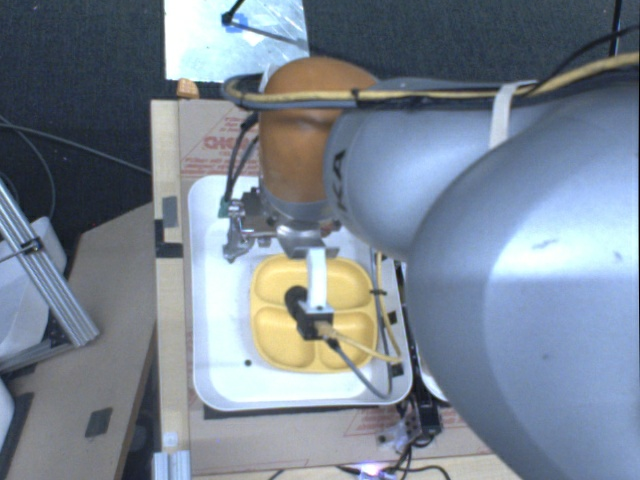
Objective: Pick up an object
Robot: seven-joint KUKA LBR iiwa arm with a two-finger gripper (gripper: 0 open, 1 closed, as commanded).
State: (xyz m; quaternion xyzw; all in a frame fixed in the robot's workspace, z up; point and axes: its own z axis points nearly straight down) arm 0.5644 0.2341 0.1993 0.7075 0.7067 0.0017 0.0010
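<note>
- The thing to be picked is a yellow divided dish (272, 333), a soft-cornered square with four rounded hollows. It lies flat on the floor of the left white bin (212, 298), roughly in the middle and apart from every wall.
- The dish sits level, with its shadow tight against its near edge. I judge that it rests on the bin floor, so the lift is not yet done.
- The claw (298, 238) hangs over the far edge of the dish, directly under the arm's orange band (300, 128). I cannot tell whether it is released or clenched, because the wrist hides its lower end from this slanted view.
- It may be touching the dish's far rim or poised just above it (the meeting point is covered, so this is only a guess).
- A small dark speck (248, 362) lies on the bin floor near the dish's near-left corner. It is too small to name and seems an unlikely target.
- The bin stands on a brown cardboard sheet (215, 148) with red print, laid on the table. The grey arm (520, 268) covers most of the right side.
- As I judge it, the approach is done and the claw is placed over the target. A confirmed grip and the raise out of the bin are left.
</note>
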